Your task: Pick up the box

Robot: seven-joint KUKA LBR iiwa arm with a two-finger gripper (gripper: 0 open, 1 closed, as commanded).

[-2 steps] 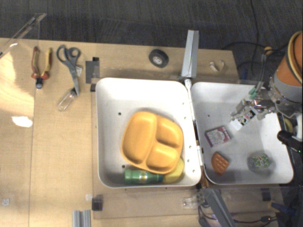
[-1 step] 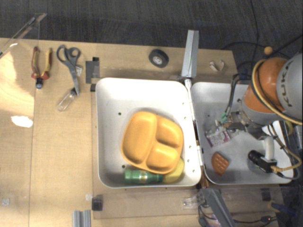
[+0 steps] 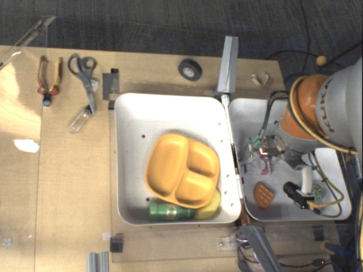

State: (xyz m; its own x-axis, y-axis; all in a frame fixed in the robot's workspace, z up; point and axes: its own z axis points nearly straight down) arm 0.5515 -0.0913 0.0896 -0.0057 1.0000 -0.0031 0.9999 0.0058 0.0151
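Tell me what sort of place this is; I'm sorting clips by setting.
Probably a robotics lab or workshop bench. A wooden bench bears two white bins, an arm reaches in, and scissors, pliers and a tape roll lie about.

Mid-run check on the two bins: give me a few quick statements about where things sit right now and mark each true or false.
1. The yellow divided tray lies in the left bin. True.
2. A green can lies on the bench beside the scissors. False: it lies in the left bin, at the tray's near edge, partly under it.
3. The scissors lie on the bench, outside both bins. True.
4. The arm reaches over the left bin. False: it is over the right bin.
5. A small brown object lies in the right bin. True.
6. The roll of tape sits inside the left bin. False: it sits on the bench beyond the bins.
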